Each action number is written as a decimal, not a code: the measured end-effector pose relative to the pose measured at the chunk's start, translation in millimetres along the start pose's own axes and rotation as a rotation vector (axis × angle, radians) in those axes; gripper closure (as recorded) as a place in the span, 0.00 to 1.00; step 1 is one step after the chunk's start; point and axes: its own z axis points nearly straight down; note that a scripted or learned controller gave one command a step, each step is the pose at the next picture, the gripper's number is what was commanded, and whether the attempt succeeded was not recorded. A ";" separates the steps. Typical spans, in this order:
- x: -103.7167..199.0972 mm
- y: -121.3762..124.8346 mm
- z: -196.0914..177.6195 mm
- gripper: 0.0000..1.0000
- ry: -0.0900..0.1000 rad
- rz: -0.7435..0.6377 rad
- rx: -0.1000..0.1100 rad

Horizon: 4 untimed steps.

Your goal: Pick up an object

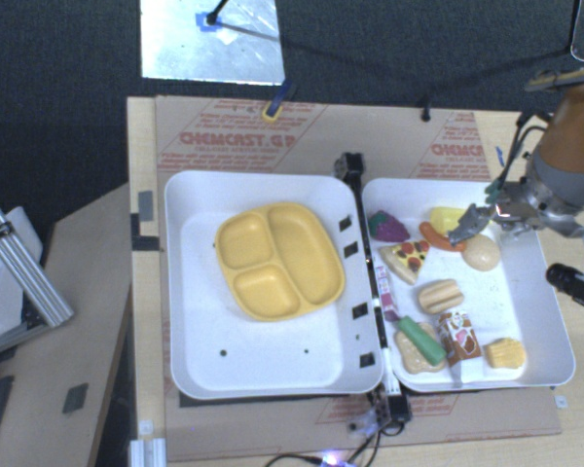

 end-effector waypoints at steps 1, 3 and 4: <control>0.1 2.4 -5.2 0.00 -0.002 -0.002 -0.010; -0.3 -5.1 107.6 0.00 0.000 0.000 -0.004; -0.2 -4.4 126.0 0.00 -0.001 0.000 -0.008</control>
